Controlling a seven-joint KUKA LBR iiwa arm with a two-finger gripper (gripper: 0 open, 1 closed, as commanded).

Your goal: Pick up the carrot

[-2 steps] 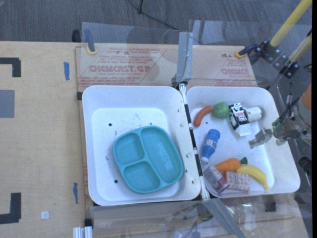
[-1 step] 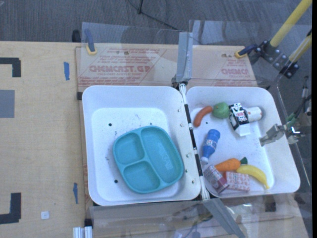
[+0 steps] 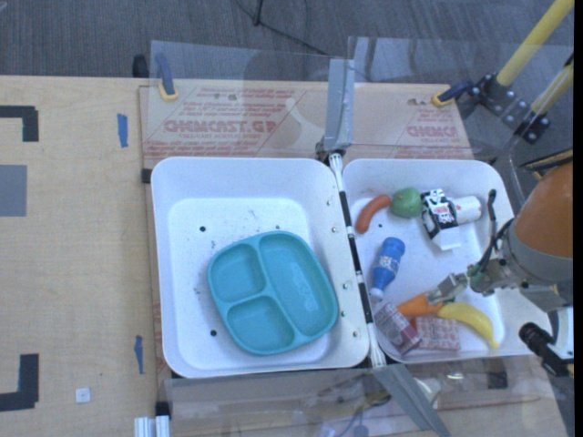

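My hand (image 3: 453, 286) sits low in the crowded right bin (image 3: 496, 176). The carrot (image 3: 419, 304) is hemmed in: a banana (image 3: 471, 320) just beside it on the right, a red packet (image 3: 412, 328) seemingly touching below, a blue bottle (image 3: 389, 262) near the upper left. Open white floor lies between bottle and hand. The bin's divider wall (image 3: 351, 253) blocks the left.

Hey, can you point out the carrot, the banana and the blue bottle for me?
carrot (image 3: 418, 305): camera view, middle of its orange body.
banana (image 3: 471, 319): camera view, middle of its yellow curve.
blue bottle (image 3: 388, 263): camera view, middle of its body.
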